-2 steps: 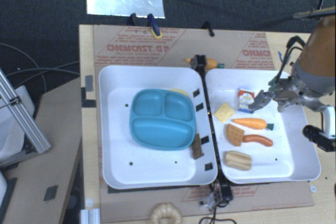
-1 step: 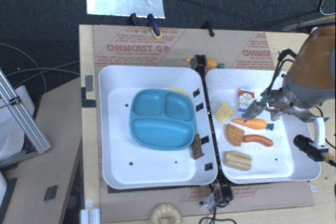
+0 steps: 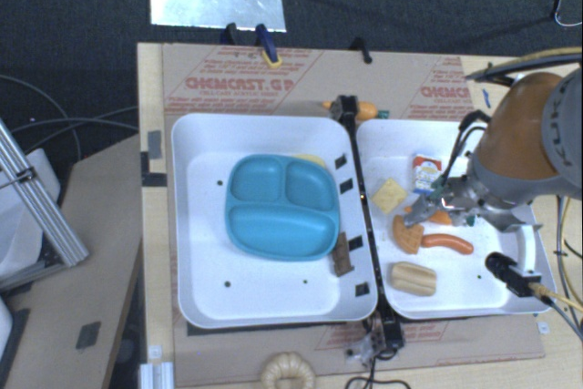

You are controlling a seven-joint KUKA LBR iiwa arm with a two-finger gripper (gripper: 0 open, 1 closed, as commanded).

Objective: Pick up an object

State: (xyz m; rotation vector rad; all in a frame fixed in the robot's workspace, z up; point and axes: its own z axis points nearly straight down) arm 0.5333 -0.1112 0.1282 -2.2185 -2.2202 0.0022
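Camera view looks down on a bench (image 3: 228, 73) bearing two white bins side by side. Left bin (image 3: 205, 287) carries a blue divided plate (image 3: 281, 205) near its middle, with a small brown piece (image 3: 342, 256) just off the plate's lower right edge, close to the divider between the bins. Right bin (image 3: 392, 137) holds the loose food items. The grey arm (image 3: 524, 137), with its orange band, reaches in from the right and leans over this bin. Its gripper (image 3: 426, 211) sits low near the bin's middle; whether it is open or closed cannot be told.

Around the gripper lie the items. A tan bread roll (image 3: 413, 278) rests well below it, near the bin's front wall. A red sausage (image 3: 446, 243) lies just below and to the right. An orange fried-looking piece (image 3: 407, 235) sits just below and left, touching or nearly touching the gripper's tip. A pale yellow cheese wedge (image 3: 390, 194) lies just to its left. A small red-and-white carton (image 3: 425, 170) stands just above.
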